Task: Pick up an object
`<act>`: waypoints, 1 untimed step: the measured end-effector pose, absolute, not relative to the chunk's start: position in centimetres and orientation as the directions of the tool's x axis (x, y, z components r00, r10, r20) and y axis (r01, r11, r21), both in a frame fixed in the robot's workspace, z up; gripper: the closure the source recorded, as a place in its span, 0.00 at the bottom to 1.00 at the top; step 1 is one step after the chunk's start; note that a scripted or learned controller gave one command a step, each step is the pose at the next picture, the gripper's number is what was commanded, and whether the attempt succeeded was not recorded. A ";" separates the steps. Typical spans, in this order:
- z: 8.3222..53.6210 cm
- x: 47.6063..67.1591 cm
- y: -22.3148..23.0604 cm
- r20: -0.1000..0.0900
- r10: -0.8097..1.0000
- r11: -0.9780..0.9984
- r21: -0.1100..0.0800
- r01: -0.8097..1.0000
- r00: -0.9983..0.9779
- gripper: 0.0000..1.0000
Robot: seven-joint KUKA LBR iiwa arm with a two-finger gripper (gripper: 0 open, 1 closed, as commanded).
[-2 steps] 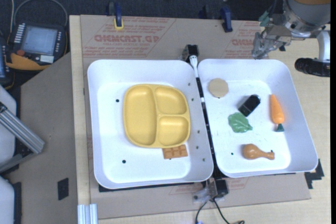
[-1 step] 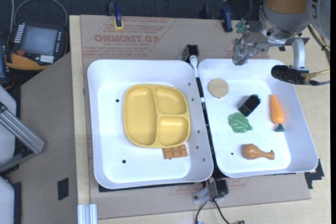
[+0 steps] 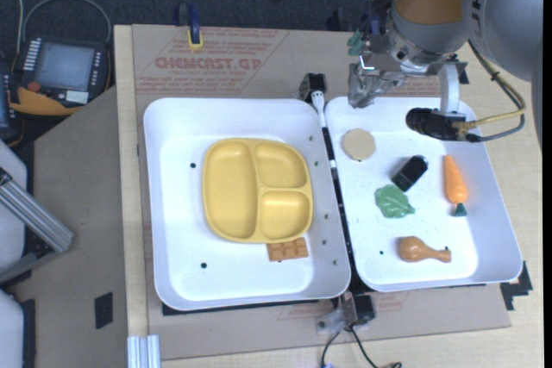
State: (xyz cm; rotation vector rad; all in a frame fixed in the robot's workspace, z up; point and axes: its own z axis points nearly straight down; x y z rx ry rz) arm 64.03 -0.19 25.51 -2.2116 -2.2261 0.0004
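My gripper [image 3: 362,92] hangs over the far left corner of the right bin [image 3: 496,267], with nothing visibly held. Just in front of it lies a round tan disc [image 3: 358,144]. Further into that bin are a black block [image 3: 410,172], a green leafy piece [image 3: 393,202], an orange carrot [image 3: 454,179] by the right wall, and a brown drumstick [image 3: 423,251] near the front.
The left bin [image 3: 168,185] holds a yellow divided plate [image 3: 257,189] and a small brown waffle piece [image 3: 287,251] at the plate's front edge. A blue clamp [image 3: 194,26] grips the cardboard sheet at the back. A control pendant [image 3: 60,69] sits off the bench at far left.
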 end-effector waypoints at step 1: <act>25.4 63.5 5.2 0.001 1.000 0.006 -0.003 1.000 -0.006 1.00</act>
